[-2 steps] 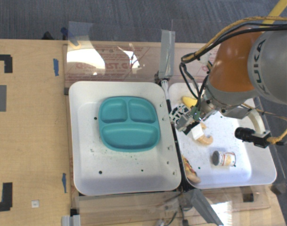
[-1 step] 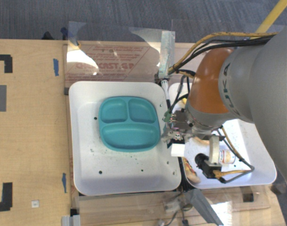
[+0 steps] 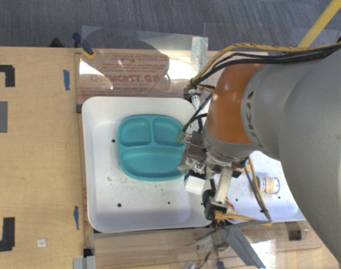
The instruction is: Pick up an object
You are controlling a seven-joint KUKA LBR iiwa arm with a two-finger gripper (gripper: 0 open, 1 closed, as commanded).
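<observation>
Teal plate (image 3: pixel 150 148) in white bin (image 3: pixel 103 198), gripper (image 3: pixel 189 159) beside

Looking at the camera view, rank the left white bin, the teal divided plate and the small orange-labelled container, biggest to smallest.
1. left white bin
2. teal divided plate, lying inside it
3. small orange-labelled container, clearly smallest

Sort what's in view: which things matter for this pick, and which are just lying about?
For the pick: gripper, teal divided plate beside it, left bin.
Lying about: small white container in the right bin, blue tape on the bench.
</observation>
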